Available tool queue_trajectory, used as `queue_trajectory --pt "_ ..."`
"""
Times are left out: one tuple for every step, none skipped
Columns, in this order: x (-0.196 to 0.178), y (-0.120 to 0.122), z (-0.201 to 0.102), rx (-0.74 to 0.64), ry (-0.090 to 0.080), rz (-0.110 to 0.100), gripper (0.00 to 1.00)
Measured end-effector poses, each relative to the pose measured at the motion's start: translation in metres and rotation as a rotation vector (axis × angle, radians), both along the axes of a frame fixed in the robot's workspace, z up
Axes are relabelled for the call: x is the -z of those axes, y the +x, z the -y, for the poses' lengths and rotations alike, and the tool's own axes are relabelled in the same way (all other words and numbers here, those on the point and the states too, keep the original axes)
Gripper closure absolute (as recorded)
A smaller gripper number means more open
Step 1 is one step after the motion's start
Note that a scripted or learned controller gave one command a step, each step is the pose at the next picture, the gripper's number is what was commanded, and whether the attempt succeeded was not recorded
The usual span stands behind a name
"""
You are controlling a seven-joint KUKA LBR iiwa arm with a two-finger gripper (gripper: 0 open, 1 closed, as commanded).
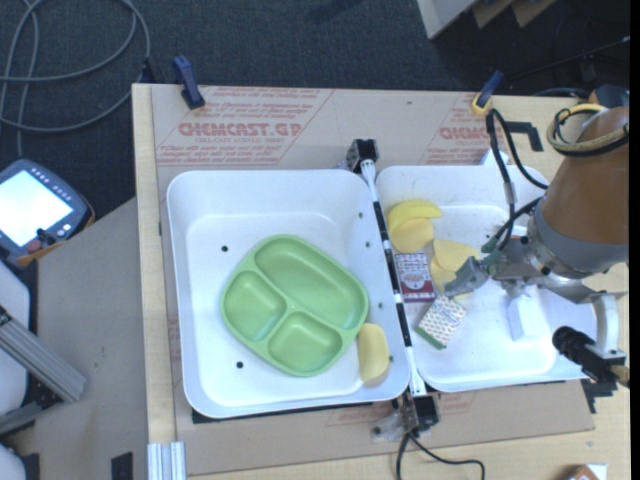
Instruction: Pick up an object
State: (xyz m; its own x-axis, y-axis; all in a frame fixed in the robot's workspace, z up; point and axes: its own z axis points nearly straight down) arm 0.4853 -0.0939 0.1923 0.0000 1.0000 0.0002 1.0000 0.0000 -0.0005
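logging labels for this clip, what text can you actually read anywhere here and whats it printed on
"CHEMCAST GP", red print, on the brown protective sheet covering the bench behind the left bin; smaller lines around it are too blurred to read.
The same red print starts again on the sheet behind the right bin, partly cut off by a cable.
Red and white packet in the right bin: print too small to read.
Patterned packet near the gripper: unreadable.

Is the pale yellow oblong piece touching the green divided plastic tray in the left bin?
Touching. Camera view shows the yellow piece resting against the green tray's lower right edge, no gap.
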Motion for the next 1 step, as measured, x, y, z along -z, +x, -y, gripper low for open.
queue_trajectory --pt "0.1048 0.0398 0.0163 0.001 -0.001 0.006 0.0"
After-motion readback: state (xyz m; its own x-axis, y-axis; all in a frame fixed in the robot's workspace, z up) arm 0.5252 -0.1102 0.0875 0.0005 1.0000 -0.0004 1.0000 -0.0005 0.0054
